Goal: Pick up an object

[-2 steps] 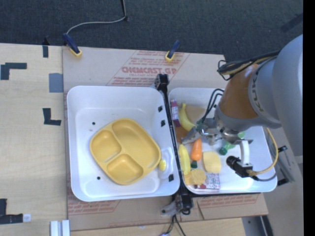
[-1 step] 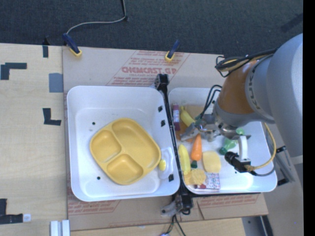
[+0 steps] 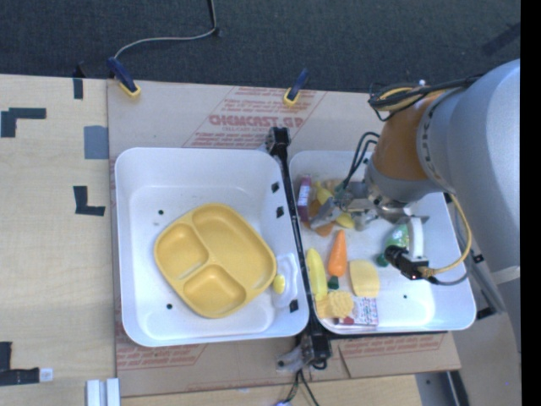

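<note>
My gripper (image 3: pixel 341 213) is down in the back left part of the right bin (image 3: pixel 439 311), in a heap of small toy foods. A purple piece (image 3: pixel 304 203) and a yellow piece (image 3: pixel 324 196) lie just to its left. A yellow-orange piece (image 3: pixel 345 222) sits right under it. An orange carrot (image 3: pixel 338 254) lies just in front of the gripper. Nearer the front are a long yellow piece (image 3: pixel 315 271), a pale yellow block (image 3: pixel 364 277) and a green piece (image 3: pixel 396 256).
The left bin (image 3: pixel 135 184) holds a yellow divided plate (image 3: pixel 215 257) and a small yellow piece (image 3: pixel 279 284) by its right wall. A printed packet (image 3: pixel 363 312) and a yellow knobbly piece (image 3: pixel 340 301) lie at the right bin's front. The arm (image 3: pixel 406 150) covers the bin's back right.
</note>
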